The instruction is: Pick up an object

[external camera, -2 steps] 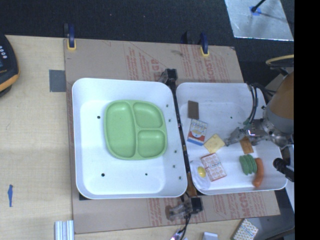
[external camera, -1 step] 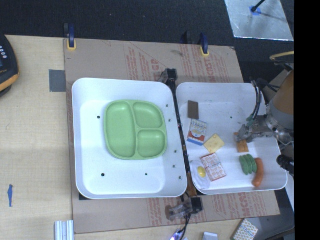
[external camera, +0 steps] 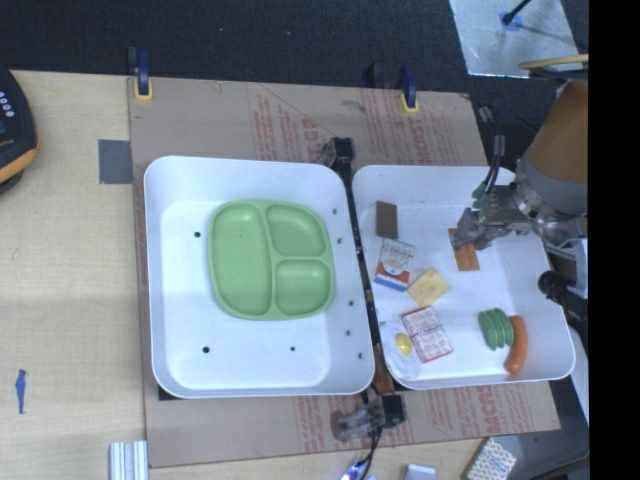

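objects for picking lie scattered in the right bin [external camera: 520, 368], 1 of 2 shallow white bins side by side on the cardboard-covered counter [external camera: 80, 268]. near that bin's upper left corner lies a dark brown block [external camera: 387, 218], and just below it a small white packet with red and blue print [external camera: 395, 264]. beside the packet to the right is a yellow wedge like a piece of cheese [external camera: 429, 287]. lower down sits a pink printed card or box [external camera: 427, 333], with a small yellow ball [external camera: 403, 345] touching its left edge. toward the lower right corner a green ridged toy vegetable [external camera: 494, 328] lies just beside an orange carrot-shaped piece [external camera: 517, 345]. the hand [external camera: 470, 233] hangs over the upper middle of the right bin, at the end of the grey arm coming in from the right, and a small orange-brown block [external camera: 466, 258] sits right under its tip; whether the block is between the fingers or merely below them i cannot tell, nor how wide the hand is. the left bin [external camera: 180, 368] carries a light green divided plate [external camera: 270, 258] with 3 compartments, resting near its middle.
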Robot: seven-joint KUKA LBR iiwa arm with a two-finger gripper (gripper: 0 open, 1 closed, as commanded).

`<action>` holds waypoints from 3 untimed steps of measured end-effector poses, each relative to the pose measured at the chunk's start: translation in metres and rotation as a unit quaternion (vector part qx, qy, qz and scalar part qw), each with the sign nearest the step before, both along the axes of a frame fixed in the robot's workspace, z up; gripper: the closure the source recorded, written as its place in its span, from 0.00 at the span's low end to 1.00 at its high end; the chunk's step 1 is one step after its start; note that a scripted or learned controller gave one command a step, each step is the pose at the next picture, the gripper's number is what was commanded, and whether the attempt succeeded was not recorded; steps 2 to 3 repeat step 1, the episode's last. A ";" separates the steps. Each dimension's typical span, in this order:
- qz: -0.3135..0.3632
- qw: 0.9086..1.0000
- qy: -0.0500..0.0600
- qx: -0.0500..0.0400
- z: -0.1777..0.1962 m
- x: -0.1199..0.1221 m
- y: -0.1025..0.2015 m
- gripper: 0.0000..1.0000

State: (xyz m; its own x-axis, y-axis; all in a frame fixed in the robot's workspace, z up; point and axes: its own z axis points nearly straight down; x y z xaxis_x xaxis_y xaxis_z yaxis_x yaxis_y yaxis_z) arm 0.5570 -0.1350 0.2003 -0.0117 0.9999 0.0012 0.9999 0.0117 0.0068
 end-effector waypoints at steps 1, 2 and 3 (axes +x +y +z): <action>0.000 1.000 0.003 0.000 0.018 0.011 0.068 1.00; 0.000 1.000 0.003 0.000 0.018 0.011 0.068 1.00; 0.000 1.000 0.003 0.000 0.018 0.011 0.068 1.00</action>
